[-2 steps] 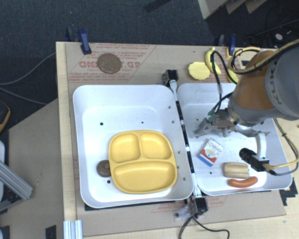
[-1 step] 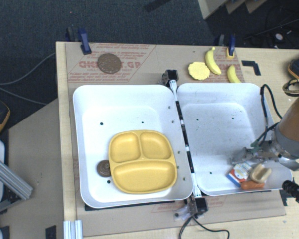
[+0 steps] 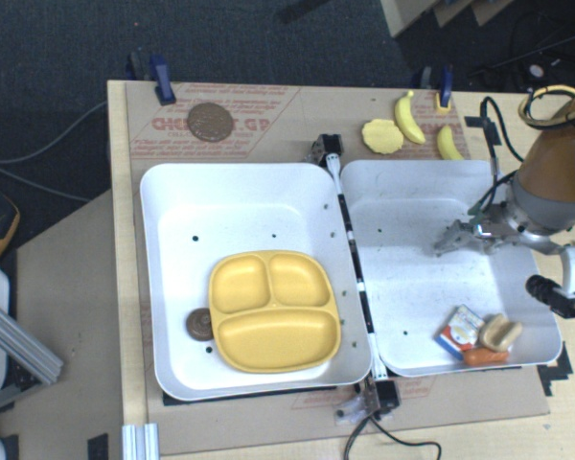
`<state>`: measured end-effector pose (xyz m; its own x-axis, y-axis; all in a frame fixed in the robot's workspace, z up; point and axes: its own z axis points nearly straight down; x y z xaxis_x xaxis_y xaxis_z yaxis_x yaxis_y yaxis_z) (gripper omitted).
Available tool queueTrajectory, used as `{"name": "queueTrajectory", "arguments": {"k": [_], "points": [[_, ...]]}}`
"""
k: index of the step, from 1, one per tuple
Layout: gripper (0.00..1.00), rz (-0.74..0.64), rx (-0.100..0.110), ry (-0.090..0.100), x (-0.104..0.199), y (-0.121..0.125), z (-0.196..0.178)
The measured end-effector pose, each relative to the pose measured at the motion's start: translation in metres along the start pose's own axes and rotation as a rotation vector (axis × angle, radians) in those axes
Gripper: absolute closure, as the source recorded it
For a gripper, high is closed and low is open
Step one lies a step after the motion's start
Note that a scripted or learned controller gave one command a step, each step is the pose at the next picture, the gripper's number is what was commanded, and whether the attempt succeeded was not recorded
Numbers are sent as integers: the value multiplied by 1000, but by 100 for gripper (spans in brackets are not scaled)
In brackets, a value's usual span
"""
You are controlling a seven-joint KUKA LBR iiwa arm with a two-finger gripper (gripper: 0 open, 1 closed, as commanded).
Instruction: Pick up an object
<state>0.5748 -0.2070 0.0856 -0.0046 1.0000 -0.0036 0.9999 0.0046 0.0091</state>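
Note:
My gripper [image 3: 452,239] hangs over the middle of the right bin [image 3: 412,286], reaching in from the right, open with nothing between its fingers. A small cluster lies in that bin's near right corner: a red and white carton [image 3: 459,332], a tan bread-like piece [image 3: 501,333] and an orange item [image 3: 479,356]. The gripper is well above and behind this cluster, apart from it. In the left bin [image 3: 172,218] rests a yellow divided plate [image 3: 272,309], with a brown round cookie [image 3: 200,325] touching its left edge.
Beyond the bins, on the bench's far edge, lie two toy bananas [image 3: 410,118] [image 3: 448,143], a yellow lumpy piece [image 3: 383,136] and a brown disc [image 3: 210,121]. The divider between the bins [image 3: 353,257] runs down the middle. Cables trail at the right.

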Motion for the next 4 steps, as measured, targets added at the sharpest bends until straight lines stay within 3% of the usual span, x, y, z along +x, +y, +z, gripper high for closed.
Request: {"name": "queueTrajectory", "arguments": {"k": [1, 2, 3, 4], "points": [[0, 2, -3, 0, 21, -31, -107], [0, -1, 9, 4, 44, 36, 7], [0, 6, 9, 11, -16, 41, -10], [0, 2, 16, 8, 0, 92, 2]]}}
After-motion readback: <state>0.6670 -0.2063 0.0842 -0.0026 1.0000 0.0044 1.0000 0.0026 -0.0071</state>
